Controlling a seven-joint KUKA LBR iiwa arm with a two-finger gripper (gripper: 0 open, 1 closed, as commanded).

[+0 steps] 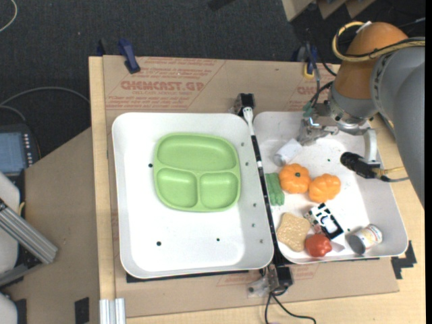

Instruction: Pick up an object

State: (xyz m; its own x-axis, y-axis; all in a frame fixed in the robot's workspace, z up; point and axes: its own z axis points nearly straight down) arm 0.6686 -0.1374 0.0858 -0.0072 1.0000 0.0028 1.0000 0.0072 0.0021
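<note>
The right bin (388, 204) holds two small orange pumpkins (295, 178) (325, 187), a green pod (273, 188) by its left wall, a tan cracker (292, 229), a red tomato (318, 246), a black-and-white block (326, 220), a small can (368, 237) and a pale grey piece (287, 151). My gripper (314, 129) hangs low over the far part of this bin, just right of the grey piece and above the pumpkins. I see nothing held in it.
A green divided plate (197, 172) lies in the left bin (135, 201). The wall between the bins (259, 181) runs just left of the pod. The grey arm with its orange band (364, 52) comes in from the upper right, over the bin's far right corner.
</note>
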